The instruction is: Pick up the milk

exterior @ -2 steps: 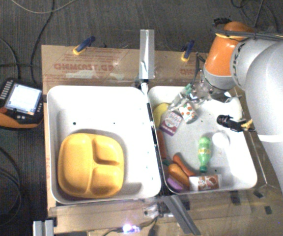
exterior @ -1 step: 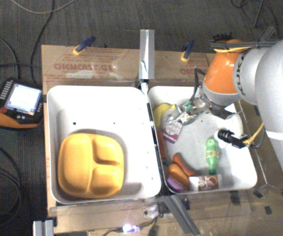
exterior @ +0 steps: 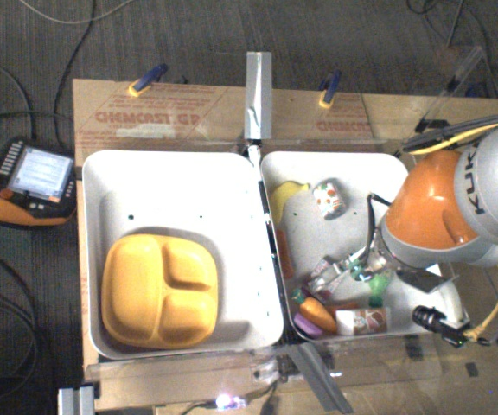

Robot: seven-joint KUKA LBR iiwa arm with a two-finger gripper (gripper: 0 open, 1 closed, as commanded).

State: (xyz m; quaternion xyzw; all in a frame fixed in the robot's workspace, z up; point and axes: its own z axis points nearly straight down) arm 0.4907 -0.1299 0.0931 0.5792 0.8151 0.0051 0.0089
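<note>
A small white carton with red-brown print (exterior: 362, 321), which looks like the milk, lies on its side at the front of the right bin (exterior: 387, 164). My gripper (exterior: 328, 274) points left and low over the bin floor, just above and left of that carton and apart from it. The orange and grey wrist (exterior: 430, 210) covers the bin's right part. A second white item with red spots (exterior: 328, 197) stands near the back of the bin; which of the two is the milk is not certain.
An orange carrot-like piece (exterior: 318, 312) and a purple piece (exterior: 304, 325) lie beside the carton. A green item (exterior: 379, 285) sits under the wrist and a yellow item (exterior: 287, 199) at the back left. The left bin (exterior: 111, 171) holds a yellow divided tray (exterior: 159, 289).
</note>
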